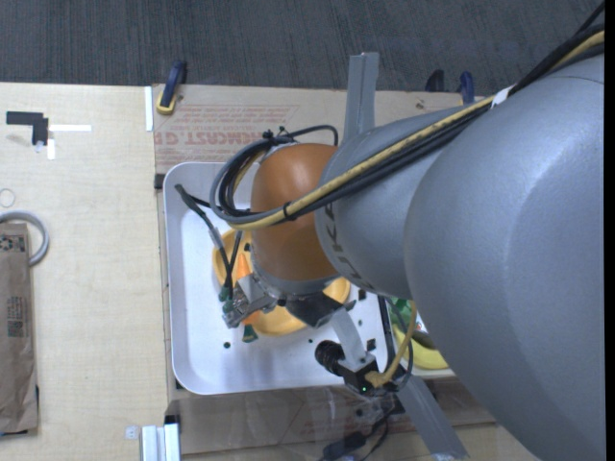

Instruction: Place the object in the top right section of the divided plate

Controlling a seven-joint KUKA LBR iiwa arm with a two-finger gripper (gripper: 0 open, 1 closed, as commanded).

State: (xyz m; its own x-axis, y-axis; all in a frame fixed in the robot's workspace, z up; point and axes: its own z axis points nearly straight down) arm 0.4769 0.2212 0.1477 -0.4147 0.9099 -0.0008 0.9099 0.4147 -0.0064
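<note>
**While the arm covers the plate, the hand hangs low at its left side**

Because the arm (pixel 480 238) reaches in from the right and lies across most of the bin (pixel 192 353), little of the plate (pixel 274 323) is open to view. A yellow arc of it shows below the orange band (pixel 288 209), and a sliver shows at the band's left. The hand (pixel 233 307) sits at the plate's left side, towards the bin's near left corner, low over the white floor or touching it; which of the two I cannot tell.

Whether the hand is released, clenched or grasping something cannot be told, since the wrist and cables (pixel 231 185) crowd it. Something small and green shows against the hand, but I cannot say what it is, so the object's place and long axis stay uncertain. A yellow-green thing (pixel 430 355) shows under the arm near the bin's right edge; it may be another item.

My judgement is that the top right section lies up and to the right of the hand, beneath the band, so the coming move would be a short shift that way. The bin's floor looks smooth and hard. Free space lies along its left and near edges, while the far wall stands close behind the wrist. On the desk (pixel 86 257), a paper bag (pixel 17 325) lies well apart at the left edge.
</note>
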